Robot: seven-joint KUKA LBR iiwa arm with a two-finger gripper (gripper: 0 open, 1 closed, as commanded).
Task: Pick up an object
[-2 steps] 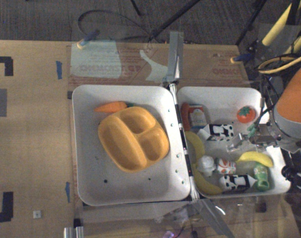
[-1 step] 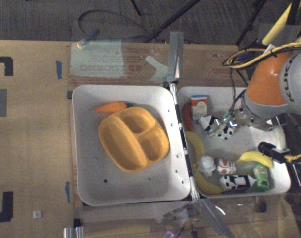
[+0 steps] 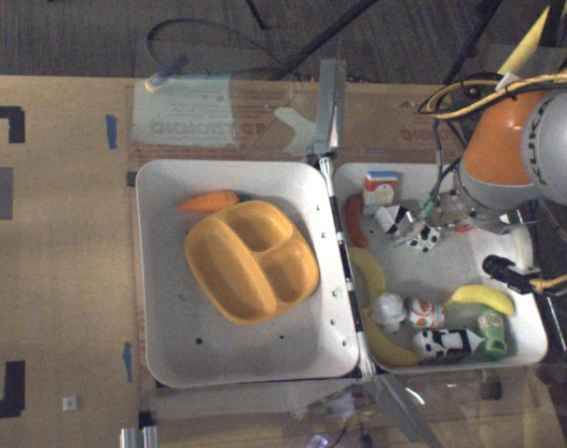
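The gripper (image 3: 416, 228) is lowered into the right bin (image 3: 531, 343), near its far edge, above a small black-and-white toy (image 3: 423, 239). Whether the fingers are apart or together cannot be told. A yellow divided plate (image 3: 251, 261) is seen in the left bin (image 3: 162, 278).

One fixed overhead view — slanted down on both white bins (image 3: 162, 250).
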